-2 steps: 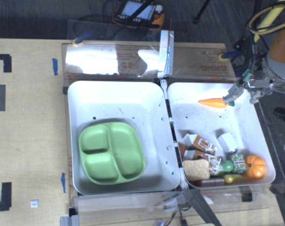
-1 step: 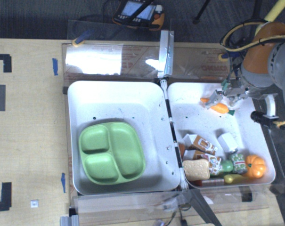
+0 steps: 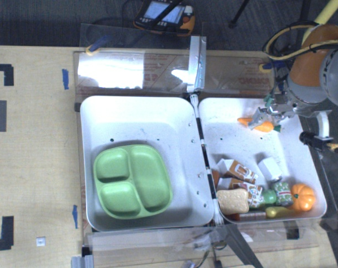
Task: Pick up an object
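My gripper [image 3: 271,114] hangs over the far part of the right bin [image 3: 236,113], at the end of the grey arm with its orange band [image 3: 317,54]. Directly under it lies an orange carrot-like toy [image 3: 262,127] with a green tip. The gripper's tip overlaps the toy's upper edge, and I cannot make out whether it touches the toy. Several other small objects are piled at the near end of the same bin: brown and white cartons [image 3: 238,172], a white block [image 3: 269,167], a bread slice [image 3: 233,201], a green can [image 3: 283,194] and an orange pumpkin [image 3: 303,197].
The left bin [image 3: 101,116] holds a green divided plate [image 3: 132,180]. A metal divider [image 3: 201,144] separates the two bins. A clear panel [image 3: 135,66] stands behind them. Cables and arm hardware [image 3: 319,135] crowd the right bin's right rim.
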`<state>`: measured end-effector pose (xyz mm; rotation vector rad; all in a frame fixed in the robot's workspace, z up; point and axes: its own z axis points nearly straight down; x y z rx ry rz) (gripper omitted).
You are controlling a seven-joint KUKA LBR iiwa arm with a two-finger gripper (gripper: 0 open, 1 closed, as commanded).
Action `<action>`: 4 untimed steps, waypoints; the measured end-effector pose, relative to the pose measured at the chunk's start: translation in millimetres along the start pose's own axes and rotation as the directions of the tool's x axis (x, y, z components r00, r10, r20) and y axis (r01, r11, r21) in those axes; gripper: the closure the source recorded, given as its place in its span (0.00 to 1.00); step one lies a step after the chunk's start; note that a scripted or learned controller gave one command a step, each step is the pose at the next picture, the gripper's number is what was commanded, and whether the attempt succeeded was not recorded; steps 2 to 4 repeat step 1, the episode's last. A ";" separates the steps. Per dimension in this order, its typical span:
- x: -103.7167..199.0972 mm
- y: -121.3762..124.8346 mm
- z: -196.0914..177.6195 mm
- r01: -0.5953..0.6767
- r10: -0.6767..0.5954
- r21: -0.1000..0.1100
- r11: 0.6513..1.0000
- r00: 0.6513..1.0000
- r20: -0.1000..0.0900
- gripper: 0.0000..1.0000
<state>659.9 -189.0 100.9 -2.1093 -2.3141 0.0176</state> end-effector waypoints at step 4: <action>50.0 -38.0 -104.1 -0.087 0.087 -0.012 0.996 0.996 -0.001 1.00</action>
